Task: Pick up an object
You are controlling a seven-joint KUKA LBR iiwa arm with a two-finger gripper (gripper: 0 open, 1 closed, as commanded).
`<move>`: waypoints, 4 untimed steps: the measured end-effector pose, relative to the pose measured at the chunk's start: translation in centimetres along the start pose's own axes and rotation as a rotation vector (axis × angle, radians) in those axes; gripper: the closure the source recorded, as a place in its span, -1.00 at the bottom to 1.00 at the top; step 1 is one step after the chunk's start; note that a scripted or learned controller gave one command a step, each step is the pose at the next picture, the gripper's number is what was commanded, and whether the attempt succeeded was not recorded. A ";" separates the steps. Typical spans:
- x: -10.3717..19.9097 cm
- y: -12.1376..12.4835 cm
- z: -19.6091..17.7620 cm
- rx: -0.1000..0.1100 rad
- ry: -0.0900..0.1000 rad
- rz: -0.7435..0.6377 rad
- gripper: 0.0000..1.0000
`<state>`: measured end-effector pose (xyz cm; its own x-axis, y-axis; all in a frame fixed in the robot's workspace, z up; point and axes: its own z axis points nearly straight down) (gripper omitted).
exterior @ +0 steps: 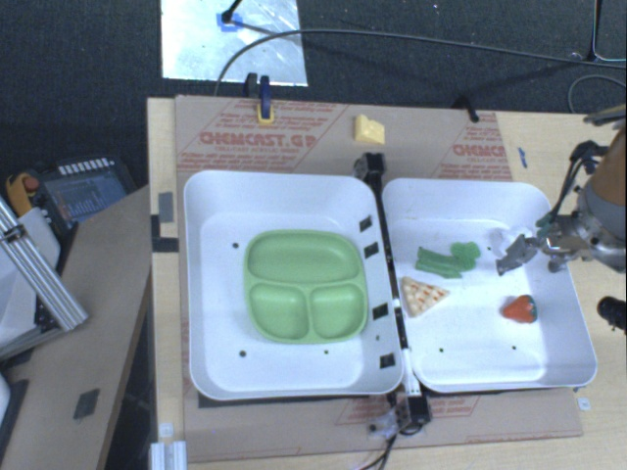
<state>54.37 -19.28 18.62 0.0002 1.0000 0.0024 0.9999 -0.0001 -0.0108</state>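
Observation:
The right bin [490, 360] holds three small objects. A green leafy piece [447, 258] lies near its middle. Below that rests a tan pizza-slice shape [423, 295]. A red strawberry-like piece [520, 308] sits toward the right wall. My gripper [517, 253] hangs over the bin's right side, above the red piece and to the right of the green one. Its fingers point left and nothing shows between them.
The left bin [216, 360] carries a green three-compartment plate [302, 285]. A yellow block [369, 129] lies on the cardboard behind the bins. A blue and yellow clamp [264, 98] stands at the back left. Cables run across the dark floor behind.

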 end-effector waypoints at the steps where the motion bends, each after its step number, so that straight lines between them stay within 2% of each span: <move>1: 0.1 0.3 -0.7 -0.012 -0.003 -0.004 -1.00; 3: -0.8 -0.2 9.9 -0.009 -0.002 -0.001 -1.00; 4: -0.9 0.0 8.5 -0.015 -0.004 -0.001 1.00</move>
<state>54.25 -20.15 10.16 -0.0013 1.0000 -0.0020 1.0000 0.0013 0.0039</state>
